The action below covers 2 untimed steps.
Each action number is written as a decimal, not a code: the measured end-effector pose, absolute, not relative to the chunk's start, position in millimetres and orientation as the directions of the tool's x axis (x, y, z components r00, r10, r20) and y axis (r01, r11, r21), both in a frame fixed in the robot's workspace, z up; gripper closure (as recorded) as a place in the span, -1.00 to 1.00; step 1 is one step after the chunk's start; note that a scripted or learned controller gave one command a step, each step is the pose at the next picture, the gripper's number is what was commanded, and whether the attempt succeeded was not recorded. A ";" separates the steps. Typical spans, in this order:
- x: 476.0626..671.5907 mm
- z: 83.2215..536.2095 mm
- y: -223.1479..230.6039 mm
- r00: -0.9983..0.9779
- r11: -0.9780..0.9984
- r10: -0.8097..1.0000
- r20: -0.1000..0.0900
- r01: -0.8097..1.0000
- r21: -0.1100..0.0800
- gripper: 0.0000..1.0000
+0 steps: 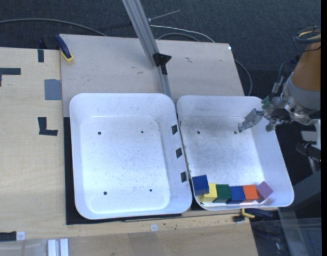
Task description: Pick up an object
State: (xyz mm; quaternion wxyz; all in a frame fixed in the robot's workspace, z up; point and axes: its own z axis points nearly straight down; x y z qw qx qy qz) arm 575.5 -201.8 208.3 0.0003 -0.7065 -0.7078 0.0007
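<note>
Over the right bin [270, 159], the pincer [256, 119] hangs with fingers apart, holding nothing, well away from the coloured blocks [230, 192] lined along the near wall, so it should travel there, then descend squarely around one.

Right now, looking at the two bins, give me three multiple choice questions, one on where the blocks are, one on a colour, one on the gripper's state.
1. Where are the blocks?
A. Left bin's middle
B. Right bin's near edge
C. On the bench

2. What colour is the block at the row's right end?
A. Purple
B. Red
C. White

3. What is the gripper doing?
A. Holding a block
B. Resting in the left bin
C. Hanging over the right bin, holding nothing

Key: 1 B, they line the near wall. 2 A, the purple block ends the row. 3 C, all blocks lie far from it.
</note>
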 end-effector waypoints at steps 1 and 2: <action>575.9 218.2 -201.0 -0.004 0.004 1.000 0.000 1.000 -0.002 1.00; 565.6 162.0 -102.1 -0.008 0.008 1.000 0.004 1.000 -0.006 1.00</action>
